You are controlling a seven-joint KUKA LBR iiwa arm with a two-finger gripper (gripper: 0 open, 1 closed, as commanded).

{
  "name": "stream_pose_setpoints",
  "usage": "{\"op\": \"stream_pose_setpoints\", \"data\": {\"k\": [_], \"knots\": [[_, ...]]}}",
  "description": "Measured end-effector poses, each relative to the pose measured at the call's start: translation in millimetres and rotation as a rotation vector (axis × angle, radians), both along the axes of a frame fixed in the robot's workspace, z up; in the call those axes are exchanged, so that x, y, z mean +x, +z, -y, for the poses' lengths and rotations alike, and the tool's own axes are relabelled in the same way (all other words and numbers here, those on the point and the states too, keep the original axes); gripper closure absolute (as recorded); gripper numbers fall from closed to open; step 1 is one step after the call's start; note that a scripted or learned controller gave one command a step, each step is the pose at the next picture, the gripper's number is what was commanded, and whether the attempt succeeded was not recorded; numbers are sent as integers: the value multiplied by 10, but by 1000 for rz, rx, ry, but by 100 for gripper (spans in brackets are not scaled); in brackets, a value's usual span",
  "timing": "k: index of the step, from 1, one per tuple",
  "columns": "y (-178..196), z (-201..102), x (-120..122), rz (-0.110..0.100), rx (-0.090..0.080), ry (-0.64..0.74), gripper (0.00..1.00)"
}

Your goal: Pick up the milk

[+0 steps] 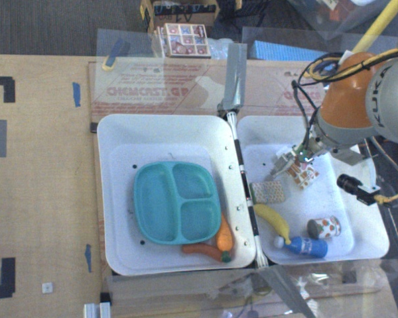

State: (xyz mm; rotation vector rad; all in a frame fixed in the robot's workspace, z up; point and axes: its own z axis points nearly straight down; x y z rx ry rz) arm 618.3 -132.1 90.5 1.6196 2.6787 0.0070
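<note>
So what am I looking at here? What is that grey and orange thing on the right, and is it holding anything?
That is a robot arm, seen from one camera fixed above the bench and looking down at a slant. The arm reaches in from the right. At its end is a two-finger tool for grasping.

Below it sit two shallow white bins. The left bin holds a teal divided plate and, by its lower right corner, a carrot and a reddish chilli. The right bin holds a banana, a blue bottle, a small can, a speckled pad and a small patterned carton, probably the milk it must pick up.

The tool is right at the carton, but I cannot tell from this picture whether it grips it.
</note>
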Motion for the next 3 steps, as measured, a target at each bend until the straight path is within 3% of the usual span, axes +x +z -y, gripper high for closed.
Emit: {"op": "stream_pose_setpoints", "data": {"k": [1, 2, 3], "knots": [[121, 35, 13, 7, -2, -6, 100], [742, 35, -378, -9, 1, 23, 100], [743, 37, -378, -9, 1, 23, 0]]}}
